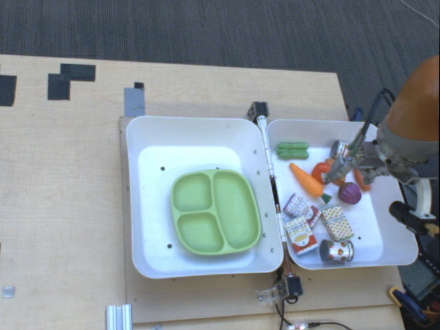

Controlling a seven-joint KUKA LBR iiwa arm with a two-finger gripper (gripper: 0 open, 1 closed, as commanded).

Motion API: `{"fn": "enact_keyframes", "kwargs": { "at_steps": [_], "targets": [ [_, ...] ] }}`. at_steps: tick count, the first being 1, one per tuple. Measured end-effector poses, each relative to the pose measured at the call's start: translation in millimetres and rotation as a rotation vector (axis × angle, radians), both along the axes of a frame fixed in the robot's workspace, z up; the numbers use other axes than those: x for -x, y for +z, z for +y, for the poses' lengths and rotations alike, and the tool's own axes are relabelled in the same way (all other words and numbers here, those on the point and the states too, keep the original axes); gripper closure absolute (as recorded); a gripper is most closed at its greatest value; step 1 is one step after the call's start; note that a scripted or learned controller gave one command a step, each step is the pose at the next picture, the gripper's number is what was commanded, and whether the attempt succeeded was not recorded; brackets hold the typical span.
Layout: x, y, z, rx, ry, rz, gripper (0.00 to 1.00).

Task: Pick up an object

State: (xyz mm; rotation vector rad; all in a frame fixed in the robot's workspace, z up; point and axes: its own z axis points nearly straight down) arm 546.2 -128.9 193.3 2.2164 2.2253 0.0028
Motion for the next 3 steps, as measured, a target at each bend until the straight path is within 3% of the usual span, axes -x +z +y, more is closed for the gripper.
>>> {"fn": "enact_keyframes", "kwargs": {
  "at_steps": [1,2,3],
  "targets": [
    [-19,-107,12,0.002,0.0,-0.007,0.0],
    [-20,-95,13,0.002,0.0,-0.012,1.0],
    [31,-9,80,0.0,0.0,-0.001,1.0]
  ]
}}
